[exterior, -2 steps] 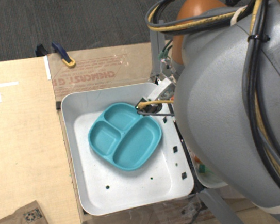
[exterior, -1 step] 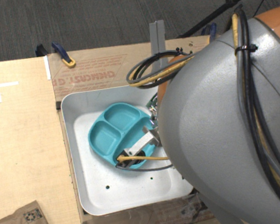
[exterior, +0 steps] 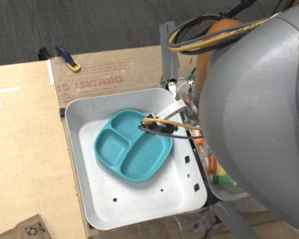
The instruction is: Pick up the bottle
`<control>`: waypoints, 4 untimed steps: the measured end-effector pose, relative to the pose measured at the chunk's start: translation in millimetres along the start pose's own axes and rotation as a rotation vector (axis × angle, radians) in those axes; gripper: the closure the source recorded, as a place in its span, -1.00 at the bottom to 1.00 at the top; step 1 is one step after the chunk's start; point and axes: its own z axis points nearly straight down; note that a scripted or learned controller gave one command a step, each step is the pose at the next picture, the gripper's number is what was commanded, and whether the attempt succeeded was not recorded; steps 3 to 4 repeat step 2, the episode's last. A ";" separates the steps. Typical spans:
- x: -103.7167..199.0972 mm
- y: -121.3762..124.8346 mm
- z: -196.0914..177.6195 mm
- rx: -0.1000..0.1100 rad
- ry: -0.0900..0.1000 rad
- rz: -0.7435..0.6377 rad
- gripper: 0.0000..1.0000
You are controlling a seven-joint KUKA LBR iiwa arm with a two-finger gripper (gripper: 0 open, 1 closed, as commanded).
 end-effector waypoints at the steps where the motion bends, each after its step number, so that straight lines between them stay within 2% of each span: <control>1: -12.7 -118.1 6.6 0.000 0.002 -0.052 -1.00; 2: -24.3 -175.2 -57.6 -0.001 0.003 -0.001 -1.00; 4: -24.3 -175.2 -57.6 -0.001 0.003 -0.001 -1.00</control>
